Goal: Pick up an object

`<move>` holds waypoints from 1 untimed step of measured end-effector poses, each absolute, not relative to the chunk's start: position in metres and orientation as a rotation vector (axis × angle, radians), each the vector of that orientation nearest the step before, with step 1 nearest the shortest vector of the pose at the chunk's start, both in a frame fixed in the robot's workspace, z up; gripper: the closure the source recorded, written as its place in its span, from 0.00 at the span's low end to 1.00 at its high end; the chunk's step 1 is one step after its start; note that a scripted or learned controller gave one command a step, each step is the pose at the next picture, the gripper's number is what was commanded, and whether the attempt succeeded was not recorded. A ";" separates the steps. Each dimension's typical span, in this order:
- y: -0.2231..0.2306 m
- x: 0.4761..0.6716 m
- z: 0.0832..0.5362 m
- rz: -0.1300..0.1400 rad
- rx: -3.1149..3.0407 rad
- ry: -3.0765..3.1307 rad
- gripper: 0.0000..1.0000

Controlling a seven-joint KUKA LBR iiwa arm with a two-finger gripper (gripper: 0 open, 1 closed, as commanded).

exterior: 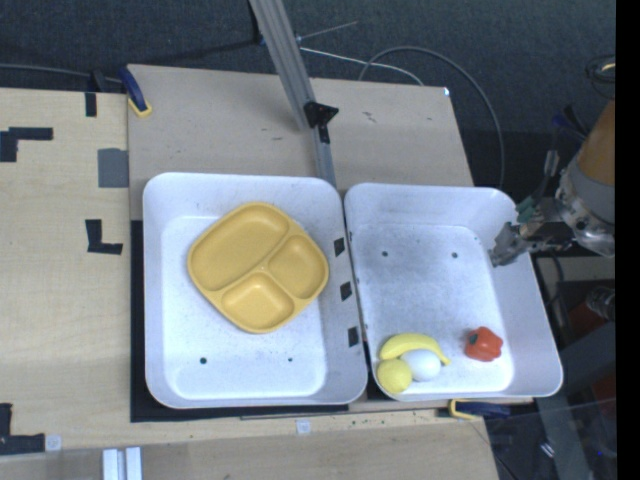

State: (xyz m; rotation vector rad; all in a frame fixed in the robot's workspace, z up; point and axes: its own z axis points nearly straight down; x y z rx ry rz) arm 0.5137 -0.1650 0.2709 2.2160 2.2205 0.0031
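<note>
The grey two-finger gripper (503, 247) hangs over the right white bin's (520, 298) far right rim; I cannot tell its state. In that bin's near corner lie four things: one red pepper (483, 344), one yellow banana (412, 345), one white egg (425, 366), one yellow lemon (394, 376). Left of that bin, the other white bin (165, 298) holds one yellow three-compartment plastic plate (258, 266).

We note the arm (600, 183) is cut off by the right edge, leaving its wrist and orange band partly seen. The gripper (507, 245) at the right bin's (420, 208) rim is too small and blurred for us to judge. The white egg-like object (426, 365) sits partly behind the banana (410, 345).
</note>
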 end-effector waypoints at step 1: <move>-0.119 0.529 0.273 0.001 2.215 2.229 1.00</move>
